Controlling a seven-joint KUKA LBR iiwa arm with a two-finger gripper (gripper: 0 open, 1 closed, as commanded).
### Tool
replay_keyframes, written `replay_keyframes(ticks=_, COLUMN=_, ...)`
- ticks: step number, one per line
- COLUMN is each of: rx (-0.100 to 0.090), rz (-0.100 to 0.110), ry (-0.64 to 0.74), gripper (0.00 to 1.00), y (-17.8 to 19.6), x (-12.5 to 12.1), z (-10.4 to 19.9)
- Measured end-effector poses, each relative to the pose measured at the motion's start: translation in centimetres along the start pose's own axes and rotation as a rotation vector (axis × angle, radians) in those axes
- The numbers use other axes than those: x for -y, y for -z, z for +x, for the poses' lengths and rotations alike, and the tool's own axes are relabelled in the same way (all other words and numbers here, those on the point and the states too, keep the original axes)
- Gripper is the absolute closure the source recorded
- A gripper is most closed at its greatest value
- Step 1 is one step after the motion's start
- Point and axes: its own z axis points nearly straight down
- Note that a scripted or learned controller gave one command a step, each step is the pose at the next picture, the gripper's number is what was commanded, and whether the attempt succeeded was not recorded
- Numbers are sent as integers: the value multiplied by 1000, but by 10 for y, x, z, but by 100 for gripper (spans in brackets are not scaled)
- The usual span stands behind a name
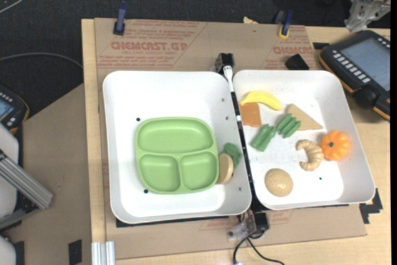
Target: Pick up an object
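The right bin [347, 186] holds several toy foods. A yellow banana [262, 99] lies at the back beside an orange-brown block [250, 114]. A tan wedge [304, 118] sits behind two green bean pods [263, 136] [288, 125]. An orange pumpkin [335, 145] touches a croissant [310, 154]. A round tan bun [278, 182] lies near the front. In the left bin [118, 133] a green divided plate [175, 154] lies flat. A small green piece [233, 152] and a tan disc [225, 168] are wedged between the plate and the bin's right wall.
The bins rest on a cardboard sheet [186, 40] held by a blue clamp [120, 18] and a second clamp [285, 25]. A black clip [225, 62] joins the bins at the back. A control pendant [363, 68] lies at the right edge.
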Motion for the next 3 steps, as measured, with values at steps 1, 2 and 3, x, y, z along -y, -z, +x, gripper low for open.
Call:
replay_keyframes(ticks=1, rx=3, rz=-4, ry=1, gripper=100, y=11, x=-1, z=0)
replay_keyframes(ticks=2, rx=6, rz=-8, ry=2, gripper=100, y=22, x=-1, z=0)
replay_keyframes(ticks=3, rx=9, rz=-11, ry=2, gripper=100, y=33, x=-2, z=0)
